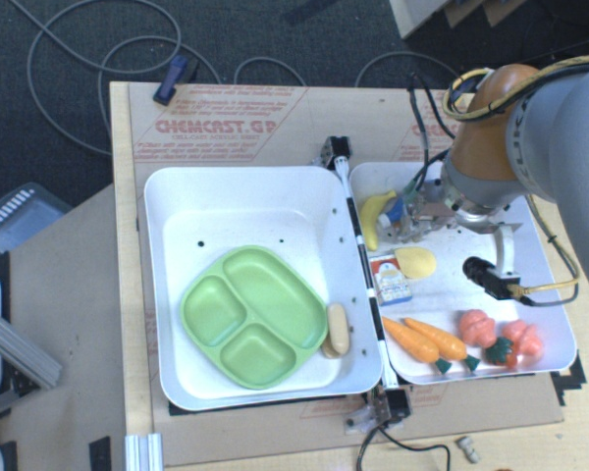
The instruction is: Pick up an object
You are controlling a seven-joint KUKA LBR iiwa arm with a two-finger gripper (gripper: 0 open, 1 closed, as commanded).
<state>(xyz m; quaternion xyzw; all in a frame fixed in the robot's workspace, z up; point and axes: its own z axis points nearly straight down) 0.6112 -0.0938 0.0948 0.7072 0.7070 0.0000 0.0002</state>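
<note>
Nearest the viewer and well below the hand (pixel 409 222), two carrots (pixel 427 340) lie side by side, long axes slanting across the right bin (pixel 560 292), green tops toward the red berries (pixel 501 334). Just below the hand sit a pale yellow lemon (pixel 415 261) and a small carton (pixel 390 281) against the divider. Touching the hand's left side, a banana (pixel 375 216) curves upright along the bin edge. Whether the hand is apart or together cannot be told. Open floor lies to its right. Far left, a green plate (pixel 255 314) and a bread roll (pixel 338 329) rest in the left bin (pixel 236 199).
</note>
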